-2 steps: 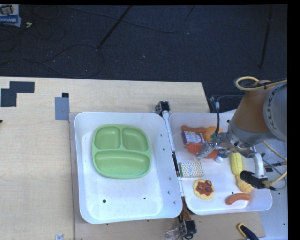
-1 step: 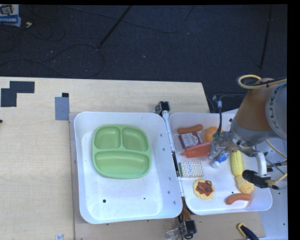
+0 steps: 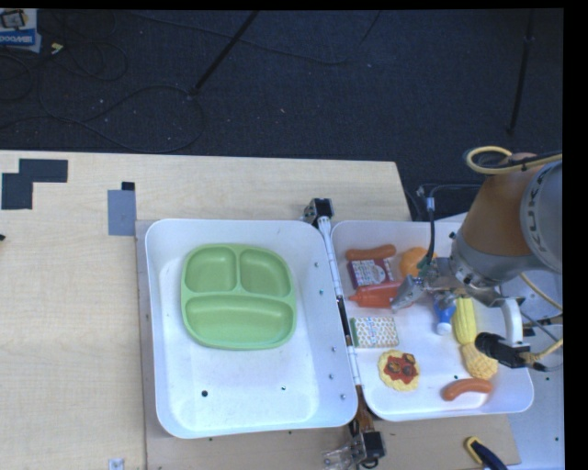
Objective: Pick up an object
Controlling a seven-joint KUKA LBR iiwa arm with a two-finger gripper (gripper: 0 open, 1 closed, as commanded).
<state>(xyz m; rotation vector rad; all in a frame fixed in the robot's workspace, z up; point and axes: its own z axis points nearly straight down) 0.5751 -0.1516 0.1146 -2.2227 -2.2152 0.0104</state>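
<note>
**End effector down among the toy food in the right bin**

The arm point(image 3: 514, 220) comes in from the right, its grey body and orange band cut off by the frame edge, and it hides the far right corner of the right bin point(image 3: 432, 408). The end effector point(image 3: 411, 292) sits low over that bin, metal fingers pointing left toward a red-orange piece point(image 3: 372, 296) that could be a toy carrot or pepper; hard to say which. Whether the fingers are apart or together, I cannot tell, and nothing is clearly seen between them.

Around it, plenty to choose from. A small red packet with a pale label point(image 3: 369, 273) lies just above that red-orange piece, but its print is too small to read. A sausage point(image 3: 370, 251) lies at the top of the bin, an orange item point(image 3: 414, 260) beside it half hidden by the wrist. Below, a green-speckled flat card point(image 3: 375, 331) has unreadable markings. A pizza slice point(image 3: 399, 370), a second sausage point(image 3: 467, 389) and a corn cob point(image 3: 467, 323) fill the near side, with a blue-and-white object point(image 3: 445, 318) partly tucked under the arm.

Over in the left bin point(image 3: 175, 386), a green divided plate point(image 3: 238, 296) sits alone. Both bins rest on the pale wooden surface point(image 3: 64, 312). A blurred blue label point(image 3: 18, 27) shows top left, illegible.
</note>
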